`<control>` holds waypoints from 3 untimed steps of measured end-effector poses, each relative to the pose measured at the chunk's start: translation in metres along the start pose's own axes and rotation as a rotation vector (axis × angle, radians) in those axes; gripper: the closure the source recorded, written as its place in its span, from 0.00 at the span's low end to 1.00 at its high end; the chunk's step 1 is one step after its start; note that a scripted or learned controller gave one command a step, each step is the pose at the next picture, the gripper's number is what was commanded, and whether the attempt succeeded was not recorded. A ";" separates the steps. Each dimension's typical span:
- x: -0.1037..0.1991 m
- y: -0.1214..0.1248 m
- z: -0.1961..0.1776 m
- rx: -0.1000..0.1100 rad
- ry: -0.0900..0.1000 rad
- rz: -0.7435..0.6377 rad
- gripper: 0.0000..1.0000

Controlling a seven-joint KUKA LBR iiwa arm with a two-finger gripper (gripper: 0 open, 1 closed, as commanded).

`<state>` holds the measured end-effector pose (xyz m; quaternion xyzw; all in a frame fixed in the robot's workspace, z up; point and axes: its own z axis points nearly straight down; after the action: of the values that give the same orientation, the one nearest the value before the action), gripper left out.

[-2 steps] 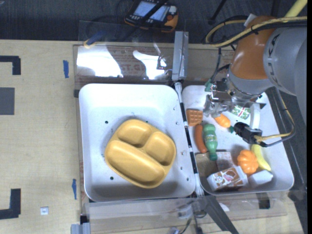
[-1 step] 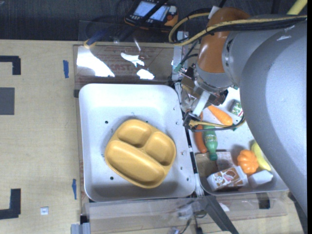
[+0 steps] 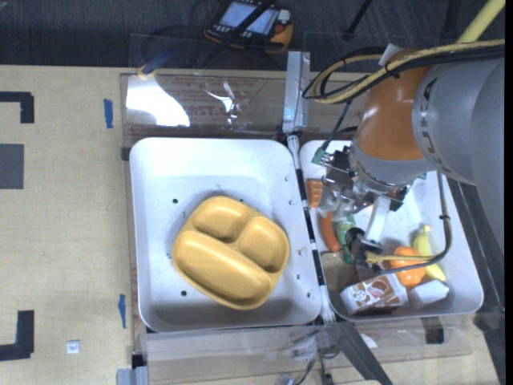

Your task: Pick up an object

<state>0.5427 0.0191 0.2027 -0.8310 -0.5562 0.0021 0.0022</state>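
Two bins sat side by side on the desk (image 3: 56,239). Left bin (image 3: 160,175) held the divided tray (image 3: 231,251) at centre. Right bin (image 3: 461,283): carton (image 3: 375,293) at 6 o'clock, carrot (image 3: 329,233) at 9 o'clock, banana (image 3: 428,251) at 3 o'clock.

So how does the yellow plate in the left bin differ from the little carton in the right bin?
The yellow plate is far larger, taking up much of the left bin; the carton is small. The plate is one plain yellow with three rounded sections; the carton is brown and white with a printed picture. The plate lies alone; the carton is crowded among other items in the right bin. Both rest on a bin floor.
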 end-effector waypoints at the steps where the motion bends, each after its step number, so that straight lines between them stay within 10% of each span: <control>1: 0.000 0.001 -0.009 -0.001 0.000 0.001 1.00; 3: 0.032 0.036 -0.012 -0.007 0.001 0.214 1.00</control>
<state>0.5878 0.0349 0.2143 -0.8857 -0.4643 -0.0001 -0.0006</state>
